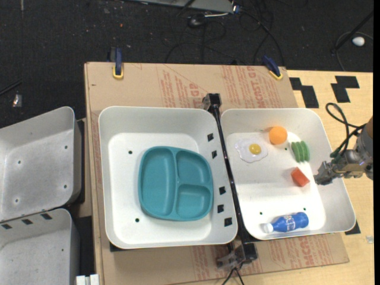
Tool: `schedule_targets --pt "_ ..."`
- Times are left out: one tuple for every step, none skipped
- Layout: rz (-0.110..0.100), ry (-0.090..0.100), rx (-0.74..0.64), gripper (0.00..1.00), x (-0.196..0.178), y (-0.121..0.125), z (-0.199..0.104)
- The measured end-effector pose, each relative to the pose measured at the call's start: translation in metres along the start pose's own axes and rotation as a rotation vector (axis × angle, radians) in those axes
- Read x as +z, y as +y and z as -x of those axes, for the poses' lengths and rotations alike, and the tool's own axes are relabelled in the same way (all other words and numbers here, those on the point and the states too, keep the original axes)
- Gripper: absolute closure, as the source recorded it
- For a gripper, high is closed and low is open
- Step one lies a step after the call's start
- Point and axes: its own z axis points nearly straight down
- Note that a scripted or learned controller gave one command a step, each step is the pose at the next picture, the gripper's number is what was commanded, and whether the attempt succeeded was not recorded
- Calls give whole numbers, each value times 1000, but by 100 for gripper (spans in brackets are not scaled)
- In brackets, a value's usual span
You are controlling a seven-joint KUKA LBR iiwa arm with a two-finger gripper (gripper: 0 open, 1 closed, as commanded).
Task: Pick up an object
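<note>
One fixed camera, set high above the bench, looking down at a slant. Takes in both white bins, bench edges, dark floor beyond. Moderate distance; arm enters from right.

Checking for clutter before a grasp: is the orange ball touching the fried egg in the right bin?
Apart. The camera view shows a strip of white bin floor between the orange ball and the fried egg.

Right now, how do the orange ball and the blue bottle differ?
The orange ball is round and plain orange; the blue bottle is long, blue with a white cap, lying on its side. The ball sits near the bin's far end, the bottle by its near wall. Both share the right bin.
</note>
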Motion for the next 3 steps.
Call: schedule_targets --pt "-1 0 -1 100 -44 2 0" --pt "-5 4 -6 100 -48 11 -59" --pt "-5 4 -5 100 -51 18 -107"
